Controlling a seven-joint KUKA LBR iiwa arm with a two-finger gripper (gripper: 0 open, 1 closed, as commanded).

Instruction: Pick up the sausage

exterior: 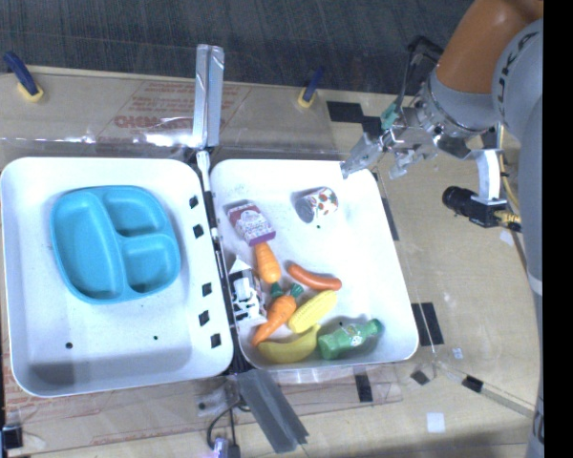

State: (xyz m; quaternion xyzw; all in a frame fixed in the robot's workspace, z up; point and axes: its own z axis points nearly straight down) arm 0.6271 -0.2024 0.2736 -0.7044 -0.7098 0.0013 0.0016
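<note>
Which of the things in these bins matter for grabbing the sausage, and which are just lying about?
For the job: sausage in the right bin; gripper, above that bin's far right corner.

Lying about: two carrots, banana, corn, green bottle, maroon packet, blue divided tray in the left bin.

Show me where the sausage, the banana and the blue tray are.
sausage (314,279): camera view, middle of its reddish-orange body, right bin.
banana (286,349): camera view, middle of its yellow curve near the right bin's front edge.
blue tray (81,246): camera view, floor of its large left compartment, left bin.
</note>
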